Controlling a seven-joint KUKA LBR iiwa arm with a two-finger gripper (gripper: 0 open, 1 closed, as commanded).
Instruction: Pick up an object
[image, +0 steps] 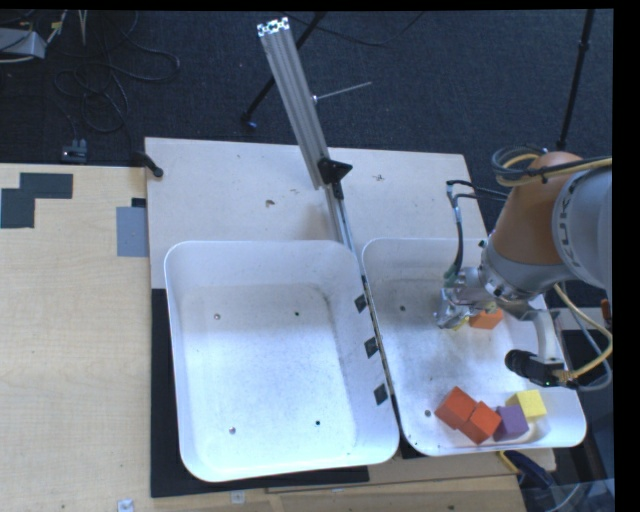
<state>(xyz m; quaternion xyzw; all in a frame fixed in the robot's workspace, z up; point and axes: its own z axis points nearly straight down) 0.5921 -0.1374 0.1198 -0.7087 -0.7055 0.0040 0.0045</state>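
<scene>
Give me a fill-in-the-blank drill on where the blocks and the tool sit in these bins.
1. The tool is over the ____ bin in the camera view.
2. An orange block lies right beside the tool, apart from the ____ blocks clustered in that bin's near corner.
3. The yellow block touches the ____ block.
4. The arm carries an ____ band above the wrist.

Missing words: right; four; purple; orange

— What colours do you see in your two shallow white plastic bins (200, 262)?

— You've got two orange foam blocks (467, 412), a purple cube (512, 422), a yellow cube (529, 403). Your grey arm (590, 225) wears an orange band (525, 222).
</scene>
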